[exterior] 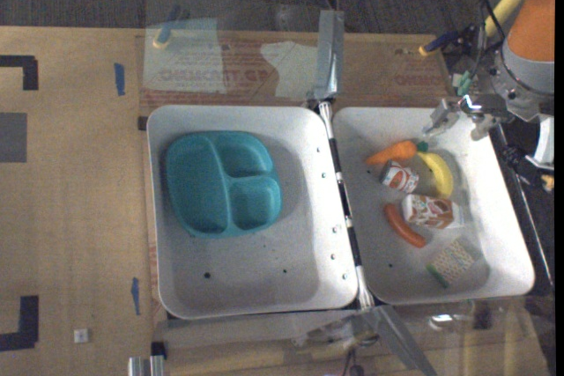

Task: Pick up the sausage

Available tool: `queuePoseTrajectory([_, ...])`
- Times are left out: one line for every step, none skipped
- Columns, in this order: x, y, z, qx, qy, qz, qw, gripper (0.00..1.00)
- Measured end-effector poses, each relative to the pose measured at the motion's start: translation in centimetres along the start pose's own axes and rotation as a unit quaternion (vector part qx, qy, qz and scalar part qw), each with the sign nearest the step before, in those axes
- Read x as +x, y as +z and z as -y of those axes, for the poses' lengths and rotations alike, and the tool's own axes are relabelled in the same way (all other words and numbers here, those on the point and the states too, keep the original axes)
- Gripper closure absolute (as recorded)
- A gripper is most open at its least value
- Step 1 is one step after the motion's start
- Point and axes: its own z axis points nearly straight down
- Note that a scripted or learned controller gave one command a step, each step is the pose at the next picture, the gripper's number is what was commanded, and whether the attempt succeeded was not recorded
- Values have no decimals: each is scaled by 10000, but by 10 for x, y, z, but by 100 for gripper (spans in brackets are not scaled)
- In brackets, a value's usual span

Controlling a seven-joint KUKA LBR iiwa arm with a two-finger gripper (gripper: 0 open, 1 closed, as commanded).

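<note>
The sausage [404, 226], a short red-orange link, lies on the floor of the right bin [511, 233], just left of a small red-and-white carton [429, 210]. My gripper [460, 122] hangs over the bin's far right corner, above and right of the sausage and well apart from it. Its two fingers [438, 118] are spread open with nothing between them. The grey wrist with its orange band [533, 31] enters from the upper right.
Around the sausage in the right bin lie a carrot [392, 153], a banana [438, 173], a small can [399, 179] and a flat speckled item [452, 261]. The left bin [176, 277] holds a teal divided plate [223, 181]. Cables trail at the upper right.
</note>
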Motion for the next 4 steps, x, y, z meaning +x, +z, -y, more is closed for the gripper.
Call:
queuePoseTrajectory([11, -67, -5, -24, -572, 15, 9984, 0])
queuePoseTrajectory([72, -5, -54, -6, -1502, 4, 9887, 0])
queuePoseTrajectory([45, 89, 7, -7, -1716, 3, 9852, 0])
queuePoseTrajectory([54, 147, 16, -40, -2507, 9, 9680, 0])
